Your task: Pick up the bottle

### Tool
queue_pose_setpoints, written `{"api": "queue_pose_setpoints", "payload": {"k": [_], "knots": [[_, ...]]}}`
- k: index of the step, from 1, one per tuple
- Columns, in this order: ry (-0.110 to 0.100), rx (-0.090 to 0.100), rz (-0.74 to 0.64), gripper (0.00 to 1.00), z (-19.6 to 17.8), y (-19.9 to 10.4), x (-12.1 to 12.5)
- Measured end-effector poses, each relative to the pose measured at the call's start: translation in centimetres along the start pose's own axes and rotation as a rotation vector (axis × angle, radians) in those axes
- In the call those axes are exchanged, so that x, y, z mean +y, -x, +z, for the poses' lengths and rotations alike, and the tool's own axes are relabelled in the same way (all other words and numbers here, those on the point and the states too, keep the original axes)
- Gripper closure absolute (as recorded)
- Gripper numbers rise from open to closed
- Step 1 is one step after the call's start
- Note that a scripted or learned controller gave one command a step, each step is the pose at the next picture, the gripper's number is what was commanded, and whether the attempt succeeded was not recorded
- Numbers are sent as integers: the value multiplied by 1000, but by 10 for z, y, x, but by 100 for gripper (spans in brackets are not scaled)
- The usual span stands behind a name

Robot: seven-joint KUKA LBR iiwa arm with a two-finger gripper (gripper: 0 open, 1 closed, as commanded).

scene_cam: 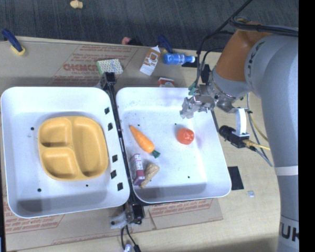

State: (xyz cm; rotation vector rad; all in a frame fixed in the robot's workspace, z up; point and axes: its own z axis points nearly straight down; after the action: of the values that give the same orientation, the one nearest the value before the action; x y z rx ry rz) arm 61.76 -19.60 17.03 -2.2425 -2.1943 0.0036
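Observation:
A small dark-red bottle [138, 168] with a pale label lies on its side at the front left of the right bin [212, 180], close to the divider wall. A tan lumpy item [151, 172] touches its right side. My gripper [191, 108] hangs over the bin's back right part, well away from the bottle, above and slightly right of a red tomato-like ball [185, 136]. Nothing shows between the gripper and the bin floor.
An orange carrot [142, 139] lies just behind the bottle. The left bin [10, 140] holds a yellow divided plate [72, 147]. Behind the bins on the bench lie a blue bottle [176, 59], a small carton [150, 61] and a green-patterned pad [109, 66].

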Motion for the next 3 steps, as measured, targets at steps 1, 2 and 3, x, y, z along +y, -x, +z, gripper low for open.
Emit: {"api": "queue_pose_setpoints", "payload": {"k": [1,2,3], "knots": [[0,0,-123,100,-30,-77,-20],[0,-1,-230,100,4,-34,-94],[0,0,-435,100,-29,-77,-129]]}}
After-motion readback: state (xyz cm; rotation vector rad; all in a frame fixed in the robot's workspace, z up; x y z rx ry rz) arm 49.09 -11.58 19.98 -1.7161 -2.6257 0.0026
